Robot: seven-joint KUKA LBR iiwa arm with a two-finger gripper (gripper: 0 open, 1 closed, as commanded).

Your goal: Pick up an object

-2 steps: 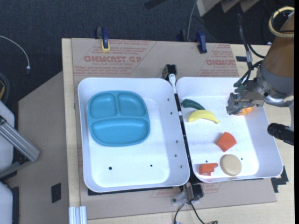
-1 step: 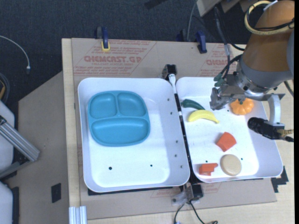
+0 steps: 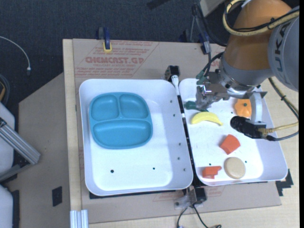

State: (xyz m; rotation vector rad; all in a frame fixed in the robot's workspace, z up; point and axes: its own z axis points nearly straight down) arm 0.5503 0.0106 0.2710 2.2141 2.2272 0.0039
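Note:
My gripper [image 3: 204, 99] hangs low over the far left part of the right bin [image 3: 273, 163], under the grey and orange arm. A small teal object [image 3: 191, 105] lies just left of the gripper tip, partly hidden by it. A yellow banana [image 3: 206, 118] rests right in front of the gripper, apart from it. An orange fruit-like piece [image 3: 243, 108] sits to the right, half behind the arm. Nearer the front lie a red block [image 3: 230, 144], a beige round piece [image 3: 234, 167] and a small orange-red piece [image 3: 211, 171].
The left bin [image 3: 161, 165] holds a blue divided plate [image 3: 121, 120] in its far left part. A black connector with a cable [image 3: 247, 126] juts from the arm over the right bin. The ridge between the two bins [image 3: 184, 132] runs close to the gripper.

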